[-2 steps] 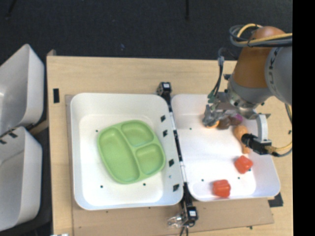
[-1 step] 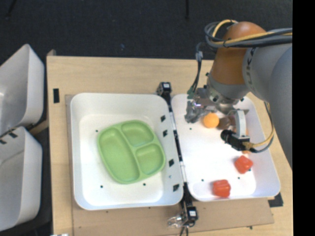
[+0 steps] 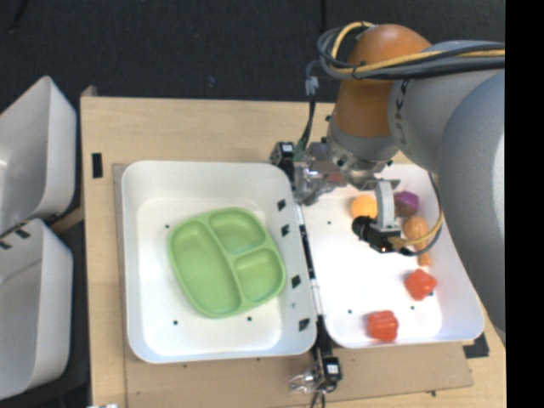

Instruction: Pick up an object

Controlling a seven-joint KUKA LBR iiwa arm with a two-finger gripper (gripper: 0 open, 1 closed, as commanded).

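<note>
My gripper (image 3: 311,182) hangs over the far left corner of the right bin (image 3: 348,287), close to the divider between the two bins. Below and to its right lie small items on the bin floor: a yellow-orange ball (image 3: 364,205), a purple piece (image 3: 409,201), a tan-orange piece (image 3: 416,227), a red-orange lump (image 3: 420,284) and a red block (image 3: 382,325). The ball is the one nearest to the gripper, a short way to its right. The arm's orange band and grey body cover the far right part of the bin.
A green divided plate (image 3: 226,262) lies in the left bin (image 3: 144,313). A tiny orange bit (image 3: 424,260) rests near the red-orange lump. Clips stand along the ridge between the bins (image 3: 302,262). White containers (image 3: 30,151) sit off the bench at the left.
</note>
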